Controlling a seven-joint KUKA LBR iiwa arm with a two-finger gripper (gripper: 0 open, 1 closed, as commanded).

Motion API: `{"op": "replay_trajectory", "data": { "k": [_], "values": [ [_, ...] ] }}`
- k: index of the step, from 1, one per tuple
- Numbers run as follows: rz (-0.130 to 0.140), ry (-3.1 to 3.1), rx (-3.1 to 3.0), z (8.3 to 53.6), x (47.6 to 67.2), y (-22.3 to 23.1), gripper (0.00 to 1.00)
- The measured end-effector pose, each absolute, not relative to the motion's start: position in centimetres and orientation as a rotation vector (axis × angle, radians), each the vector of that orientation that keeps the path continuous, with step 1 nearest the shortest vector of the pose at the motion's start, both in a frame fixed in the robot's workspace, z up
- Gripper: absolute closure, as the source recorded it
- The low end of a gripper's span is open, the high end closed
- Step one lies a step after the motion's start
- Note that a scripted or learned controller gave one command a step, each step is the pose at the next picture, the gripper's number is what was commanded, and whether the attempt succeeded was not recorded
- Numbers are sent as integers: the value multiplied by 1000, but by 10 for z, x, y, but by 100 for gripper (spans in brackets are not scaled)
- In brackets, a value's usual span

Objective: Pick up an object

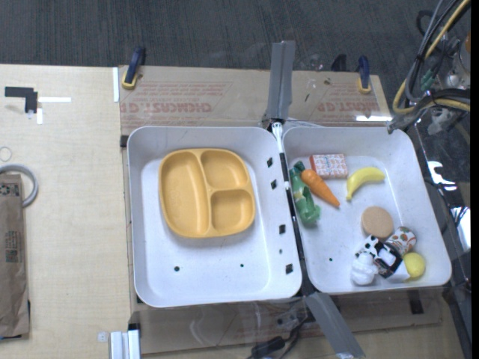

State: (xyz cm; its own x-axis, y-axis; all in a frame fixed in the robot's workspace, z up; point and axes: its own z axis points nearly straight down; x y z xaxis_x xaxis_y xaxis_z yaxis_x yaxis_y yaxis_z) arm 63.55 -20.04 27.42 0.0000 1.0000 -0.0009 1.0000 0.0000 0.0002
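The arm (451, 88) sits high at the far right edge, draped in looping cables (432, 32).

Beside the right bin (419, 200), off its upper right corner, a tangle of cables (438, 43) runs past the picture's right edge. In that bin's lower right corner, the black-and-white toy (378, 259) partly covers a spotted object (404, 238) too small to identify. Well left of that bin, a brown paper bag (11, 253) is cut off by the left edge.

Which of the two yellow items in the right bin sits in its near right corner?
The lemon, small and round; the curved banana lies farther back.
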Motion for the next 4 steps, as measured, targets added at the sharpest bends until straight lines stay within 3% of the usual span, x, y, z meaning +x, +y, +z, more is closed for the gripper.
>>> {"op": "replay_trajectory", "data": {
  "k": [1, 2, 3, 4],
  "values": [
    [-3, 2014, 2410, 239, 648, -170, 0],
    [-1, 2445, 1970, 114, 630, -101, 0],
    [-1, 2571, 1804, 92, 588, -105, 0],
    [0, 2683, 1632, 92, 527, -116, 0]
  ]
}}
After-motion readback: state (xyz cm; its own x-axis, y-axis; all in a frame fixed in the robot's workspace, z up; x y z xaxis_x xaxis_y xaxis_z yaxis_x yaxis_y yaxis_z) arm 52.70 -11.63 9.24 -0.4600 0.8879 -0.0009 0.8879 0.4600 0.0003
